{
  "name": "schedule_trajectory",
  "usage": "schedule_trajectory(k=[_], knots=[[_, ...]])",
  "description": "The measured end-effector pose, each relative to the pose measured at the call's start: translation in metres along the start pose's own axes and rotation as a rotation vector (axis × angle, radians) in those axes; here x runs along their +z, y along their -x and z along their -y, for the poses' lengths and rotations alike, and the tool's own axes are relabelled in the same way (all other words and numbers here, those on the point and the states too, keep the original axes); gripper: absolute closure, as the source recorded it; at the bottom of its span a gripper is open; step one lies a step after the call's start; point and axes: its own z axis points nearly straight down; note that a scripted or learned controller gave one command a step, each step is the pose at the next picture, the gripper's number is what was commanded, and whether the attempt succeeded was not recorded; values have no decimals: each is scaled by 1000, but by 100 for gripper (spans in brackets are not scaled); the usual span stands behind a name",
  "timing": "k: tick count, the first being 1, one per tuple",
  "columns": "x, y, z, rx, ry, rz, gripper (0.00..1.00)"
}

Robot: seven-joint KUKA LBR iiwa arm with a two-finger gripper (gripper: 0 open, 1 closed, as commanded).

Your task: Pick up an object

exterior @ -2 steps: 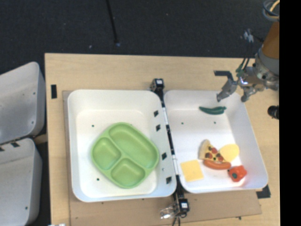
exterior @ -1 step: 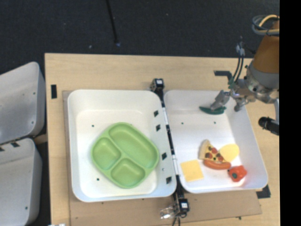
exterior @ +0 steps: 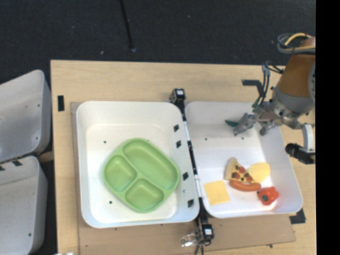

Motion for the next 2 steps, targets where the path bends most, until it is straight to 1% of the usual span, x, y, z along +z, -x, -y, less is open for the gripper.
schedule_trajectory(k=[1, 2], knots=[[-14, 1, -2, 0, 8, 2, 100], [-62, 1, -11, -5, 10, 0, 100]])
